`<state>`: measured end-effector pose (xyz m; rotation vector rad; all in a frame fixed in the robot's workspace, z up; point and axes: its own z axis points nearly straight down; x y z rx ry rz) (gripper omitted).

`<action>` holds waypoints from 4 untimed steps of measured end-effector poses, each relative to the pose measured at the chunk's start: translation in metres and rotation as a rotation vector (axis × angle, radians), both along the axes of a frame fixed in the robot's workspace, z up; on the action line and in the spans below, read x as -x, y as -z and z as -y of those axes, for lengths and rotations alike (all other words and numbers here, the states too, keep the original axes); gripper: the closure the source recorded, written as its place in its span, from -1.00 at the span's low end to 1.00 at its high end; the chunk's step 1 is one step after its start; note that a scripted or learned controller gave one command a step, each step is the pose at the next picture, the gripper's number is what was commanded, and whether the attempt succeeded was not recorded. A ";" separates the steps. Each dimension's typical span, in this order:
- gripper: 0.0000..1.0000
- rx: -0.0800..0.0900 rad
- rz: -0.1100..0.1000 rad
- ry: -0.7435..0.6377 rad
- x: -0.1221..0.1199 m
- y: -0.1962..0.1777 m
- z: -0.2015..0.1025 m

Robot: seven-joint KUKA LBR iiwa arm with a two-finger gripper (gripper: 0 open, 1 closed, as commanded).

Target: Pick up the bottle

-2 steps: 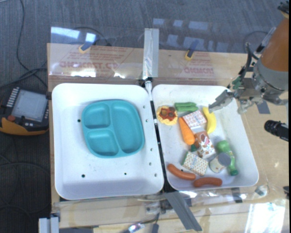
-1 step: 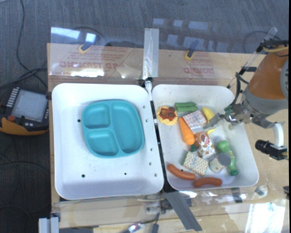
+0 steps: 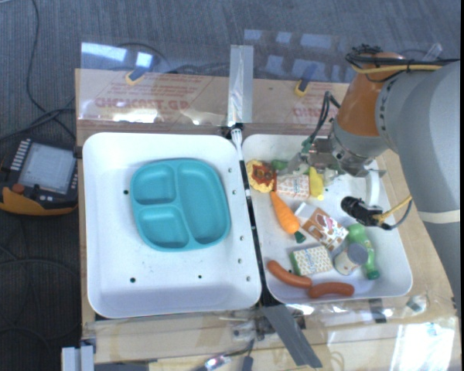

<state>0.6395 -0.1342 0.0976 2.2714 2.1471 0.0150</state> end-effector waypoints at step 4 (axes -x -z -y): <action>1.00 0.002 -0.022 0.290 -0.024 -0.007 -0.036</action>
